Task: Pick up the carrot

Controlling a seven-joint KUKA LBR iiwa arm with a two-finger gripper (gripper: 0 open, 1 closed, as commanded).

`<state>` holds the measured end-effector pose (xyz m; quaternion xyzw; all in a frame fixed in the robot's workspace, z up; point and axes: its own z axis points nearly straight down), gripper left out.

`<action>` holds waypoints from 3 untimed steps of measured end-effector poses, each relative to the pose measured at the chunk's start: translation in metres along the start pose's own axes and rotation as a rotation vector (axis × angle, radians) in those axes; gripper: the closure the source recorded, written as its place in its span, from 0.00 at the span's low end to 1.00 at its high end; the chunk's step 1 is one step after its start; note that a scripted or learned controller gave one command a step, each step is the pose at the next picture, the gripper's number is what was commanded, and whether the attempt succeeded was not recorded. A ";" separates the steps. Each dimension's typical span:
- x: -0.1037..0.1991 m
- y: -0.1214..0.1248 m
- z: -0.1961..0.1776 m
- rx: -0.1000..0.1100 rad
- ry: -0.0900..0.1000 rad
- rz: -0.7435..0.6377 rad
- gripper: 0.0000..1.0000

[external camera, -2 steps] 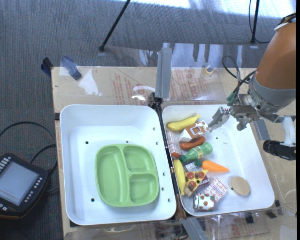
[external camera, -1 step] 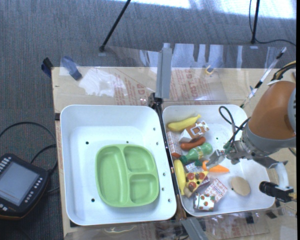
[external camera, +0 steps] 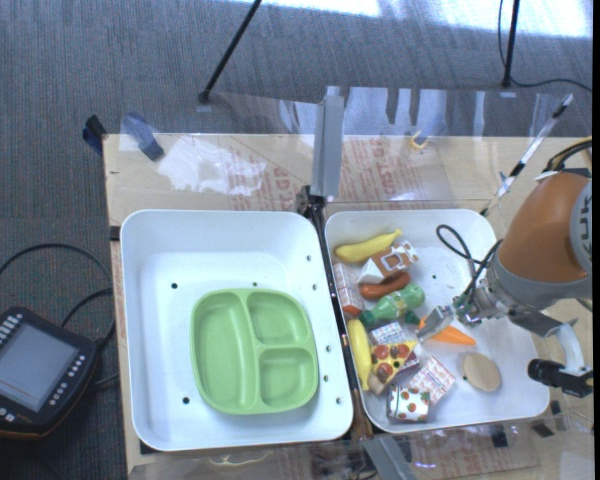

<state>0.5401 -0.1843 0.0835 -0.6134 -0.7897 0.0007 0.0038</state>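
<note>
The gripper (external camera: pixel 442 320) hangs just left of the carrot (external camera: pixel 453 336); whether it is spread or pinched I cannot tell; coming down there it could nudge the carrot or catch the green toy (external camera: pixel 392 308) instead; the carrot lies nearly level, tip right.

The carrot (external camera: pixel 453 336) – small, orange, tapered – lies flat on the right bin's floor; tip pointing right.

Arm (external camera: pixel 550 243) cut off at the right; jaws too small to read.
</note>
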 end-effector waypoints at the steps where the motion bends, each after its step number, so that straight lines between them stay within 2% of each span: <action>1: -0.021 -0.034 0.000 -0.001 0.001 -0.323 0.00; 2: -0.022 -0.035 -0.007 0.001 0.006 -0.317 1.00; 3: 0.049 -0.017 -0.118 0.000 -0.002 -0.178 1.00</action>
